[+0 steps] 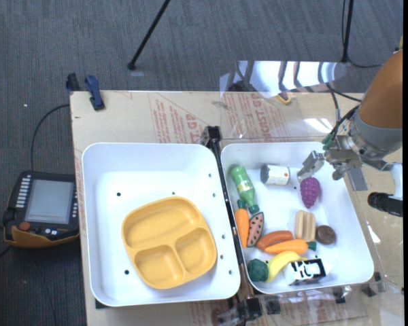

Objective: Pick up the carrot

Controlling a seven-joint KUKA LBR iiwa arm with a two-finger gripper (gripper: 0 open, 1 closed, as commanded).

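Note:
The carrot (242,225) is a short orange piece with a green tuft. It lies in the right bin (357,209) against the left wall, between a green bottle (243,183) and a watermelon slice (256,229). My gripper (324,168) hovers over the bin's upper right part, just above a purple bunch of grapes (310,191). Its fingers are spread open with nothing between them. The carrot is well to the gripper's lower left.
The right bin also holds a white can (275,174), a bun (304,224), two orange pieces (277,239), a banana (283,263), broccoli (258,270) and a brown piece (325,234). A yellow divided plate (168,242) lies in the left bin (102,182).

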